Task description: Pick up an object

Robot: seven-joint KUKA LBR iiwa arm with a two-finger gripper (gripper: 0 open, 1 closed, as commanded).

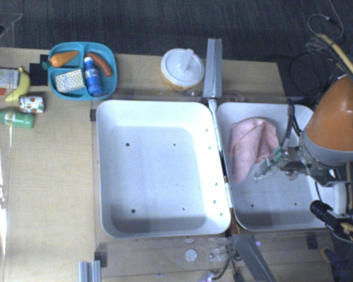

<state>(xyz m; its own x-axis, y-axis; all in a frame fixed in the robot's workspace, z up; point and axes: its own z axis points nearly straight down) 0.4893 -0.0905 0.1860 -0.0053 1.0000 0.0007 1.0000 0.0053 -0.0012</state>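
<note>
One gripper [269, 164] hovers beside the cloth [253, 145] in the right bin [270, 216], fingers apart, apparently poised to grasp.

Two white bins [156, 113], one pink cloth [252, 143], one blue tray [107, 60].

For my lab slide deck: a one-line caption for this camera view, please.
KUKA arm's gripper hovers beside a crumpled pink cloth in the right bin.

Arm [335, 122] reaches in from right, bent low; gripper [269, 168] points left, fingers look slightly apart.
</note>
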